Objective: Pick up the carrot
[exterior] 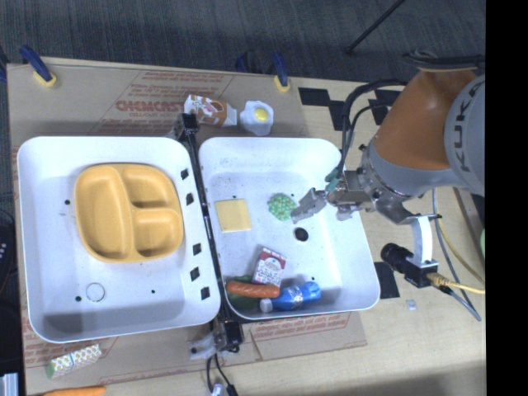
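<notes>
Cardboard sheet [165, 97] under the bins: red print, large word looks like "CHEMCAST", smaller lines illegible. Arm [466, 130]: partial dark letters "KU".

— What sort of place are you working in?
— You're in a robotics lab. Your worktop [396, 337] is lined with printed cardboard [148, 101] held by blue clamps [37, 64], and two white bins [49, 246] sit side by side on it.
— Anything else that tells you so?
— You have a grey-and-orange industrial arm [429, 130] trailing loose cables [458, 283], toy food as props, and dark carpet [206, 15] beyond the bench.
</notes>
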Controlling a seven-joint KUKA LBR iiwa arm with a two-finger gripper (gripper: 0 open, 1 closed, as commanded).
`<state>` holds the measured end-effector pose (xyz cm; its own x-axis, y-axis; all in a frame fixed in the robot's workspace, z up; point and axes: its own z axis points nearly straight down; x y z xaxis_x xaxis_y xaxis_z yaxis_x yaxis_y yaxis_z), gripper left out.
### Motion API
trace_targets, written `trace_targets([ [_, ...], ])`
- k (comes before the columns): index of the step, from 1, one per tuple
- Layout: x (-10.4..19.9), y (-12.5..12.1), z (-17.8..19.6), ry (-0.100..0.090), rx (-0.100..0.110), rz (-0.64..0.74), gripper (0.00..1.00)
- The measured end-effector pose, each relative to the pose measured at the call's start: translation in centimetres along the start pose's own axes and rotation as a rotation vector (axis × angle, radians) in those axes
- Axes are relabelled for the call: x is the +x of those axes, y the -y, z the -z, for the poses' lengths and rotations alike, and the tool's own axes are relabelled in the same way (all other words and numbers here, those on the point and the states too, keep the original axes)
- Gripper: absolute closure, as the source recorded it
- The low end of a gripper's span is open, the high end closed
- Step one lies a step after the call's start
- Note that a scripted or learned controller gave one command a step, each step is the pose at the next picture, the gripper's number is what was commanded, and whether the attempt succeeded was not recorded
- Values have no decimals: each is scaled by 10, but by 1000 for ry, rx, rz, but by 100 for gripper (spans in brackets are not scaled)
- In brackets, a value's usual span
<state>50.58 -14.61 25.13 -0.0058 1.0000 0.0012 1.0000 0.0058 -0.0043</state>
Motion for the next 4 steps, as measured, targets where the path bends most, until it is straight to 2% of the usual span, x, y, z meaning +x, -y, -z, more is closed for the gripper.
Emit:
trace_targets([
  [1,52,29,-85,0,1,215,0],
  [2,39,-33,-139,1,0,222,0],
  [3,83,-61,-53,0,0,-317,0],
  [4,78,-61,-60,0,0,-637,0],
])
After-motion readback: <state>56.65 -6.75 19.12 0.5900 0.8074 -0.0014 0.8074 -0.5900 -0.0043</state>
